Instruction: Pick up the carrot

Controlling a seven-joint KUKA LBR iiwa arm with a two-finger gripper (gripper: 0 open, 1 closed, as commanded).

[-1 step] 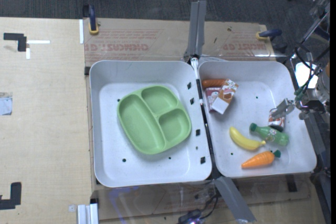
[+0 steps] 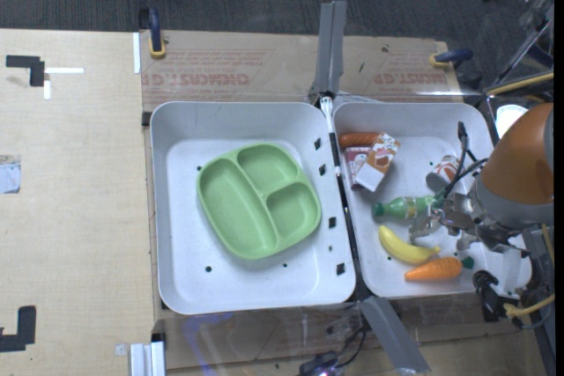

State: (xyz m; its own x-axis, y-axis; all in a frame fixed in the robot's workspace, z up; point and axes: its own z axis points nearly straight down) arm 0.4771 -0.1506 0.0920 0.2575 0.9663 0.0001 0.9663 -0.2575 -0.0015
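Observation:
The orange carrot lies near the front edge of the right bin, its tip pointing left. My gripper hangs just behind the carrot, over the gap between the green bottle and the yellow banana. Nothing shows in its grasp. The grey arm with its orange band comes in from the right and covers the bin's right side.
In the right bin, a red and white packet and a red sausage lie at the back left, with a can by the arm. The left bin holds a green divided plate.

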